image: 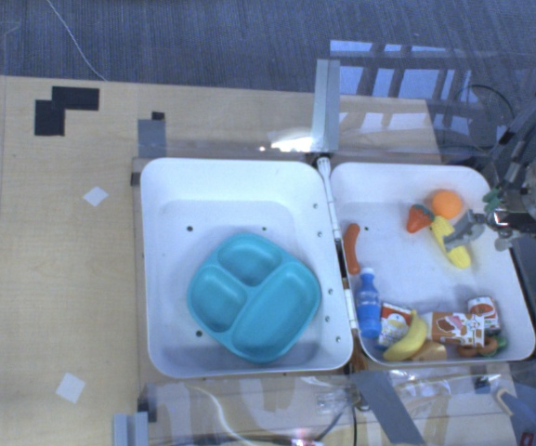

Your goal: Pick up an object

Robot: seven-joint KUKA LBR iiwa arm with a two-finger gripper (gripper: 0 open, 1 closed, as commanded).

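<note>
Two shallow white bins sit side by side: the left bin (pixel 156 249) holds a teal divided plate (pixel 254 295); the right bin (pixel 416 277) holds small toy foods. Along its near wall lie a blue bottle (pixel 368 303), banana (pixel 409 338) and printed cartons (pixel 463 325); farther back, a red sausage (pixel 351 247), strawberry (pixel 420 217), orange ball (pixel 447 203) and yellow piece (pixel 452 246). The gripper (pixel 465 230), its arm cut off at right, hovers over that yellow piece; whether its jaws are parted or clenched cannot be told.

Floor: blue-grey ribbed carpet (pixel 202 26) beyond the bench
Bench: pale wooden top (pixel 54 277) with black square markings (pixel 63 108)
Light: bright glare at the bins' far edge
</note>
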